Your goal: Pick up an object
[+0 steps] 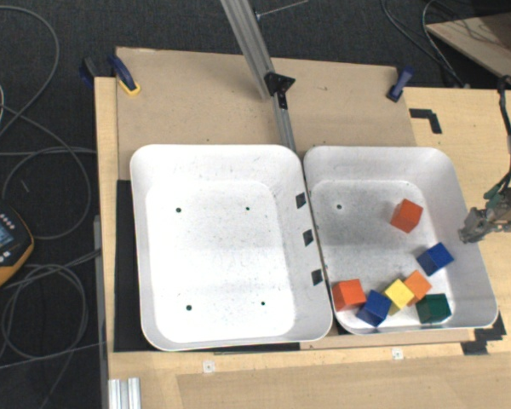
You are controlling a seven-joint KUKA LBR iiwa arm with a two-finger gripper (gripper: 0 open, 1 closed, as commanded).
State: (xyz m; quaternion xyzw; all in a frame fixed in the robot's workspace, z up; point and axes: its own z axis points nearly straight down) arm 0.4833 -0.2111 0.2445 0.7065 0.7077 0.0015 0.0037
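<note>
The jaws of the gripper (478, 226) are too small and too blurred to read, so I cannot tell if they are released or clenched, and nothing is seen between them. The gripper stands at the right rim of the right bin (370, 162), near the edge of the view.

Nearest to the jaws, just to their left and a little lower, lies a blue cube (435, 257). Further left and slightly higher is an orange-red cube (406, 216), alone on the bin floor. Well below and to the left of the jaws the other objects crowd in the bin's near corner: a green cube (433, 308), an orange cube (417, 285), a yellow cube (399, 294), a second blue cube (375, 307) and one more orange cube (350, 293). The left bin (213, 245) is far from the jaws, on the other side.

In my judgement, the main risk is the bin wall: the jaws are so close to the rim that a descent here may strike it or land outside. In the crowded corner, one finger could come down on a neighbour cube and push the target away.

The arm itself is cut off by the view's right side, and the height of the jaws above the bin cannot be judged.
</note>
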